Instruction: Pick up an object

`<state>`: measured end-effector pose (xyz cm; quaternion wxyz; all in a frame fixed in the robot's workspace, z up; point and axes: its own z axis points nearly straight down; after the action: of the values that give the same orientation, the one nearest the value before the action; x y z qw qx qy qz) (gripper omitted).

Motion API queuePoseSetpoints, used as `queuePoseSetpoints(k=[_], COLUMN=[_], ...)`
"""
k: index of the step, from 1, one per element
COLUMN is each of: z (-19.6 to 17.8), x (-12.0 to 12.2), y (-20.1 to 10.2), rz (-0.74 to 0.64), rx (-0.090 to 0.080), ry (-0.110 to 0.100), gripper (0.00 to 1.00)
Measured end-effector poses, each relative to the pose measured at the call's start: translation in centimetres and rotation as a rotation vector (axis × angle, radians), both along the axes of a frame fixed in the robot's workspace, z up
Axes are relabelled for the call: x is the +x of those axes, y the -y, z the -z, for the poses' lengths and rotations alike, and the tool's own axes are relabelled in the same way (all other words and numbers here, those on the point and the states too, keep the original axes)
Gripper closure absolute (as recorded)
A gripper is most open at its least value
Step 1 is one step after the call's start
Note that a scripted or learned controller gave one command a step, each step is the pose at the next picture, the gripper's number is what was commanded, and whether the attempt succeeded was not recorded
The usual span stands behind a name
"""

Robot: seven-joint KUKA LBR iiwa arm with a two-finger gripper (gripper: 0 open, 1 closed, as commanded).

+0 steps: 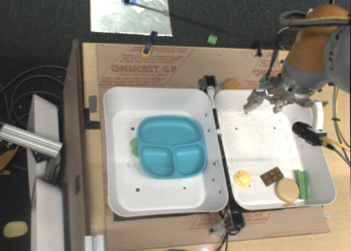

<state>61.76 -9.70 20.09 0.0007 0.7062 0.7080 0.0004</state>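
small yellow rounded toy piece (242,178) lies near the front of the right white bin (258,135); probably light, smooth, best pinched across its middle. two-finger gripper (264,102) hovers spread, holding nothing.

The blue divided tray (171,146) looked like smooth matt plastic, the white bins (164,200) smooth plastic, the surface (142,66) printed brown cardboard.

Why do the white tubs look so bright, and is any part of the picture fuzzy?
In the camera view, light from above washes out the right tub and glints off the foil sheet; the blue tray stays crisp, while the pincer looks slightly smeared and the dark floor hides detail.
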Motion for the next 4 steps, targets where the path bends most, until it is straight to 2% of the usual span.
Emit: queuePoseSetpoints(k=[1, 2, 3, 4], z=[12.0, 11.5, 11.7, 10.5], x=[0.6, 5.3, 0.5, 0.8], y=[0.7, 7.1, 2.9, 3.1], rz=[0.003, 0.004, 0.001, 0.0], rx=[0.001, -0.004, 0.002, 0.0], ry=[0.0, 0.006, -0.004, 0.004], gripper=[0.0, 0.0, 0.0, 1.0])
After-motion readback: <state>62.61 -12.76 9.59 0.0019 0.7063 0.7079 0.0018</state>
